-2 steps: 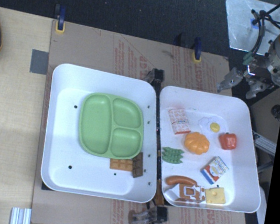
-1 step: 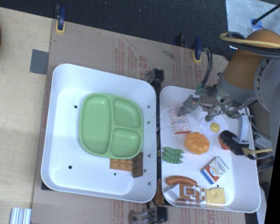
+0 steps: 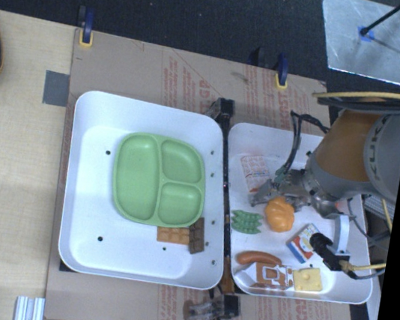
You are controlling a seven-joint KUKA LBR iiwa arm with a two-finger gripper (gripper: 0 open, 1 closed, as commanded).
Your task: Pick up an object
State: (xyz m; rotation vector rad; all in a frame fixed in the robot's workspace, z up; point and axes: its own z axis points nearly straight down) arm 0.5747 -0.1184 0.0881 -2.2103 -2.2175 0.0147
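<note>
The right bin [image 3: 242, 141] holds several small items. Among them are an orange round fruit [image 3: 280, 214], a green pea pod [image 3: 245, 221], a brown sausage [image 3: 258, 259], a yellow cheese wedge [image 3: 307, 279] and a white packet with red print [image 3: 254, 167]. My gripper [image 3: 271, 192] hangs low over this bin, just above and left of the orange fruit and below the packet. The grey arm with its orange band [image 3: 347, 153] covers the bin's right part. Nothing is visibly held.
The left bin [image 3: 80, 173] holds a green divided plate [image 3: 159, 180], with an orange block [image 3: 172, 236] and a brown block [image 3: 196, 235] at its lower edge. A small red, white and blue carton [image 3: 300, 244] and an orange-and-white piece [image 3: 272, 276] lie near the sausage.
</note>
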